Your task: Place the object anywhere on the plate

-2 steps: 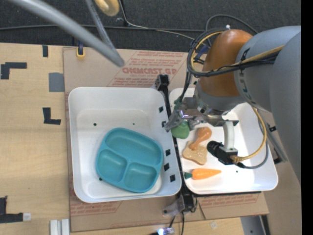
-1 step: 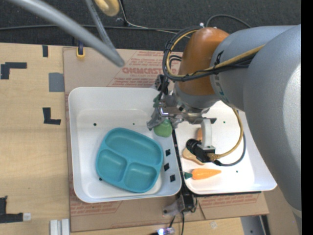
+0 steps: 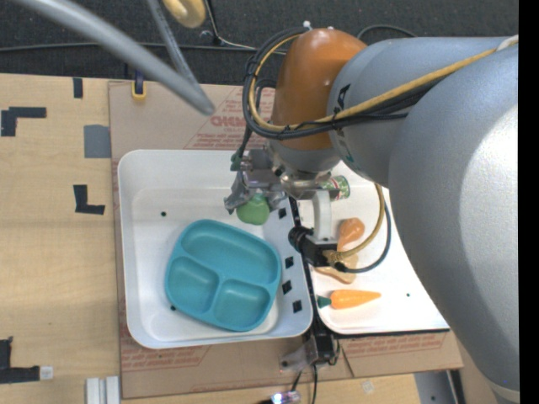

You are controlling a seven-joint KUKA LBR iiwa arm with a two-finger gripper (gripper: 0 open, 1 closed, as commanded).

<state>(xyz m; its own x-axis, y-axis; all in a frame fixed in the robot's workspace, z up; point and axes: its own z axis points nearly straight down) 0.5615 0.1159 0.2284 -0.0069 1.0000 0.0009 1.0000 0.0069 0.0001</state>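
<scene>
The arm (image 3: 404,99) is seen reaching in from the right, with its orange band (image 3: 307,82) above the wrist and black cables looped around it. The gripper (image 3: 251,194) is positioned over the far part of the left bin (image 3: 139,225), just beyond the rear edge of the plate (image 3: 221,274). A small green ball (image 3: 252,211) is located directly beneath the jaws and appears to be touched by them; whether the jaws are clamped on it or merely resting against it cannot be told, since the jaw tips are partly hidden by the gripper body.

The plate is a blue tray with three compartments, laid flat in the left bin toward the near right corner. The green ball is just beside the plate's far edge, not on the plate.

In the right bin (image 3: 413,314), an orange carrot (image 3: 354,298) is lying near the front, and a tan object (image 3: 349,230) is seen just behind it. Both bins are carried on a cardboard sheet (image 3: 160,133) on the tabletop (image 3: 50,251).
</scene>
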